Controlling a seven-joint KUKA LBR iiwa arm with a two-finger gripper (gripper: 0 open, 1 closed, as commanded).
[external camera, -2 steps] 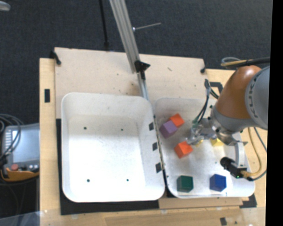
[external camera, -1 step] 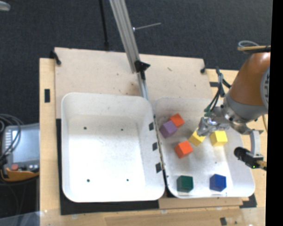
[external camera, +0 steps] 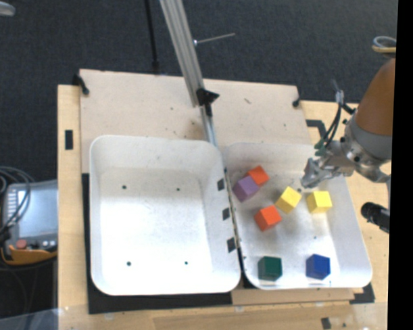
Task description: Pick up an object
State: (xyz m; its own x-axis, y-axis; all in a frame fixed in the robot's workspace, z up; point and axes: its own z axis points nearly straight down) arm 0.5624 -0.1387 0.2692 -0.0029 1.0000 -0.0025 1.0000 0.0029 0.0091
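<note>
Blocks: two yellow (external camera: 290, 198), two orange (external camera: 267, 217).

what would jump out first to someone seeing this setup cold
The bright blocks scattered in the right bin: two yellow blocks mid-bin, an orange block just below them, another orange block touching a purple block, and green and blue ones near the front. The gripper sits just above the yellow pair.

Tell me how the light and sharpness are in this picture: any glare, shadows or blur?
Camera view: even, soft light; the left bin looks bright white without hard glare; the cubes, like the blue cube, cast only faint shadows; the gripper looks a little blurred; the dark floor loses detail.
</note>
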